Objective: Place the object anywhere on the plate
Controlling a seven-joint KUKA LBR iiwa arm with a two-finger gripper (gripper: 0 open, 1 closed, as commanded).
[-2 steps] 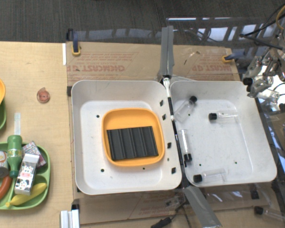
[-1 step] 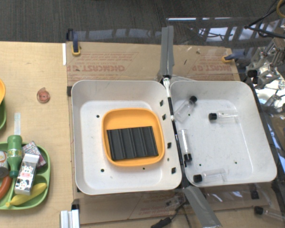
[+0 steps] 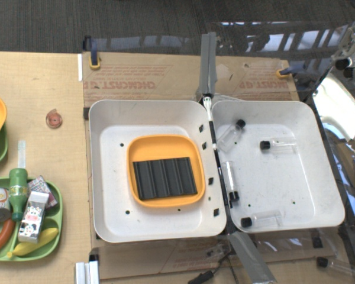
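A clear capped tube lies at the near edge of the right bin, closest to the lens, on a tabletop set for a placing trial. The slab, black, flat, rectangular and ribbed in four lengthwise bands, rests square in the middle of the plate. It lies level, wholly inside the rim. The orange plate, a rounded square, sits in the middle of the left bin, apart from its walls. By these signs the task looks complete: the slab is on the plate, nothing touches it, and what remains, if anything, is for the arm to stay away. The tool's state cannot be told from this view. Across the divide, the right bin holds three more tubes: one near its middle, one at its left wall, one along the seam. Cardboard underlies both bins. Well to the left stand a green tray of toy food and a bottle.
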